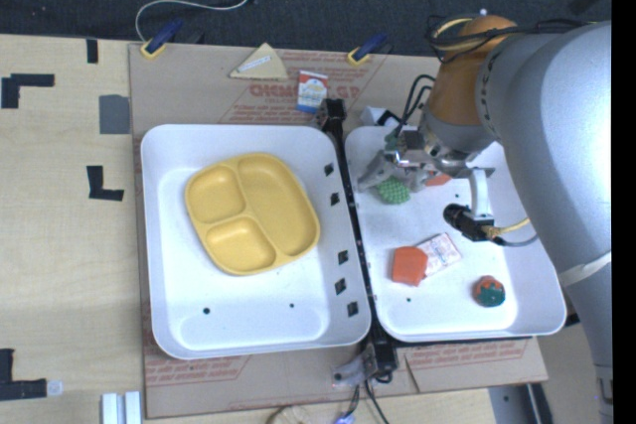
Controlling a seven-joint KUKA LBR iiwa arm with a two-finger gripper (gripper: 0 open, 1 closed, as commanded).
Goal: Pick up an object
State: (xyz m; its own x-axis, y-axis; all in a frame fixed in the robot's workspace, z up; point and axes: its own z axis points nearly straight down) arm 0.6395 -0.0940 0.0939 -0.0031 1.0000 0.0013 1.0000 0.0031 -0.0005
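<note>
I have the gripper [402, 169] low in the right bin [532, 313], near its upper-left corner, and I cannot tell its state from this slant. The green ball [395, 192] sits just below it, apparently touching. The orange block [408, 265] lies further down from the ball, well apart.

One camera sits up high over the bench [70, 213] and looks down at a slant. It sees both white bins at once: the left bin [164, 213] near the middle of the picture and the right bin [532, 298] beside it. The far edge of the bench is at the top. The big grey arm [556, 124] comes in from the right, close to the camera.
</note>
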